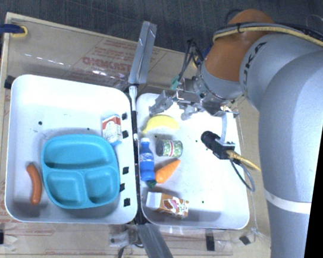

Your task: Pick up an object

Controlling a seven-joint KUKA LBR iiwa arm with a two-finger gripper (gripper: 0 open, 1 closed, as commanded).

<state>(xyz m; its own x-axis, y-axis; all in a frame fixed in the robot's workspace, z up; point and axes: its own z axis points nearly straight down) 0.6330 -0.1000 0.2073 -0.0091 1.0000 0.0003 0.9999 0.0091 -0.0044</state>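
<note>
Tool hangs over the far end of the right bin, just above the yellow lemon-like fruit; can't tell how it is set, metal parts blur together at this angle. Nothing visibly held.

Candidates in right bin: yellow fruit at the far left corner, small can just beside it, blue bottle along the left wall, carrot touching or nearly touching the bottle, small carton near the front wall. Left bin has a blue divided tray, a sausage and a small red-white carton.

Judgement: fruit is the nearest target. To do it well, centre over the fruit's widest part, come straight down, keep clear of the bin wall and the can so neither gets bumped, close across the short axis. Round shape may roll or squirt out; the wall corner leaves little room.
</note>
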